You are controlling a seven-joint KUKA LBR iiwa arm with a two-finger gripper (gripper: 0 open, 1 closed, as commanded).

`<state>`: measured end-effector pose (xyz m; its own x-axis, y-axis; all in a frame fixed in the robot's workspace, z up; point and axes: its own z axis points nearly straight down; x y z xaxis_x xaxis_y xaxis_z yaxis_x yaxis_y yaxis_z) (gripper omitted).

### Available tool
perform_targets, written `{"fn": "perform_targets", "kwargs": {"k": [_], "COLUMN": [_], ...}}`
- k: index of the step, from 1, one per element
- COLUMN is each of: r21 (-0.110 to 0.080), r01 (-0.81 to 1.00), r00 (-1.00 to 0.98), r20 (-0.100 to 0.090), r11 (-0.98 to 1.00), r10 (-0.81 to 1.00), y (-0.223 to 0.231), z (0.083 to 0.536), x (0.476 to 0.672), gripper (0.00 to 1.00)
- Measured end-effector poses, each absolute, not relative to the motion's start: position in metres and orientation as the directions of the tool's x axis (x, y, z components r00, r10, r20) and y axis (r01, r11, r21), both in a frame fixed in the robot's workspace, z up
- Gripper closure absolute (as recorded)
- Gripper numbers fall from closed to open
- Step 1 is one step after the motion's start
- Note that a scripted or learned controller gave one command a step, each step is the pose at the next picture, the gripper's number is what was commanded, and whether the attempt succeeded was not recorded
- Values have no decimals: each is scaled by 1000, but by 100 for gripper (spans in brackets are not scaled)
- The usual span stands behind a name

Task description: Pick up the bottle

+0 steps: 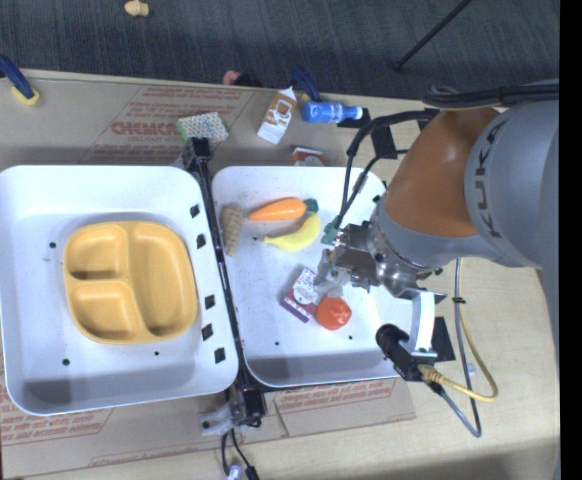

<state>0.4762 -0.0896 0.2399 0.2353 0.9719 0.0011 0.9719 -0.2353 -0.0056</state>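
The gripper (329, 273) hangs low over the right bin (271, 358), near its middle, just above a small purple-and-white packet (301, 296) and a red tomato (333, 313). Its metal fingers are lost against the wrist hardware and the things beneath, so I cannot tell whether they are spread or closed, nor whether they touch the packet. Nothing can be seen held between them.

The bottle (329, 113), blue with a lighter end, lies on its side outside both bins, on the cardboard beyond the right bin's far rim. It is well apart from the gripper. Just left of it lie a small carton (278, 115) and, farther left, a patterned sponge (203, 126). A small red-and-white box (308, 155) sits between the bottle and the bin's far rim.

Inside the right bin, a carrot (276, 209) and a banana (296, 236) lie close together toward the far side, with a tan cone-like thing (232, 226) by the left wall. The near-left part of this bin's floor is bare. The arm (451, 188) covers the bin's right side and far right corner, and a black cable loops from it up toward the bottle.

The left bin (21, 368) holds a yellow divided tray (131, 278) at its centre, with bare floor all around it.
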Motion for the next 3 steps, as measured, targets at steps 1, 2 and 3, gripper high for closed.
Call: {"fn": "perform_targets", "kwargs": {"k": [1,2,3], "r21": [-8,-7,-8], "r01": [872,973,1000], "r00": [489,231,26], "r20": [-1,1,2], "r11": [-489,-231,-26], "r10": [872,973,1000], "y": [-40,-38,10], "z": [197,191,191], "x": [476,475,476], "gripper": [100,100,100]}}
